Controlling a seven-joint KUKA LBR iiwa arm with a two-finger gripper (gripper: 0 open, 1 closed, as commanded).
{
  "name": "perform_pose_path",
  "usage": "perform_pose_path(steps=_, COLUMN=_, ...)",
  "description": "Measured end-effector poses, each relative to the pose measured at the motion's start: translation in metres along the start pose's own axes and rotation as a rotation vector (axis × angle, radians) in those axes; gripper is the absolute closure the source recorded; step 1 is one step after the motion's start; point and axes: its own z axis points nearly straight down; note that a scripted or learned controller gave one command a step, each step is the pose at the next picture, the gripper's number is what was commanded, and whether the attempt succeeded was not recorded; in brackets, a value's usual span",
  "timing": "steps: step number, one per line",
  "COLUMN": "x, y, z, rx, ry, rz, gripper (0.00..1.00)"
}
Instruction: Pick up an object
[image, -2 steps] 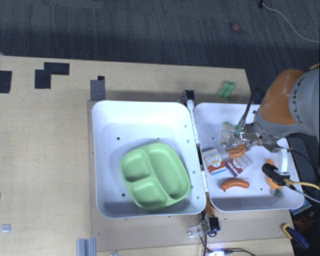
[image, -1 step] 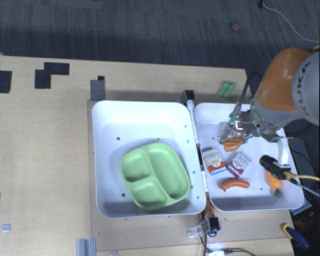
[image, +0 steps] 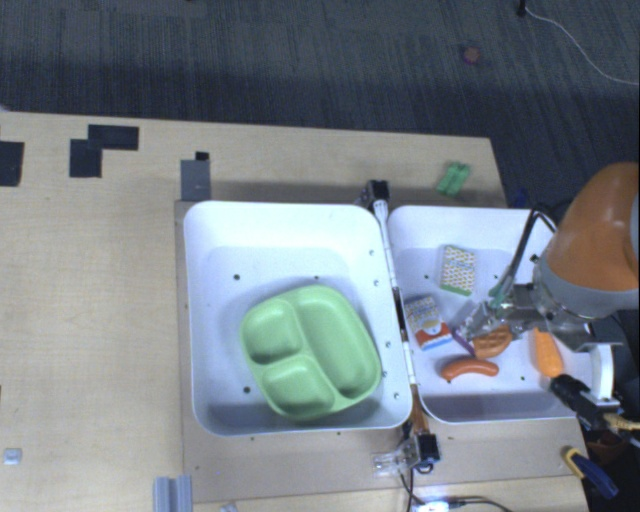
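The gripper (image: 484, 322) hides part of a brown item (image: 493, 346), fingers unclear

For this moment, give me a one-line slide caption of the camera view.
Gripper low in the right bin among small items near a hot dog; green divided plate in the left bin.

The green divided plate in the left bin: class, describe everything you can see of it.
The green divided plate is pale green, looks like smooth plastic, and has rounded corners. Raised ridges split it into three compartments, one large and two smaller, with nothing lying in them. It lies right side up on the floor of the left white bin, turned at an angle to the walls and nearer the bin's front right corner. The bin is all that touches it.
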Motion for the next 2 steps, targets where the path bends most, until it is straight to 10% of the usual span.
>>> perform_pose_path(steps=2, x=0.003, y=0.036, z=-0.005, rx=-0.002, ry=0.0, rz=0.0, gripper=1.0)
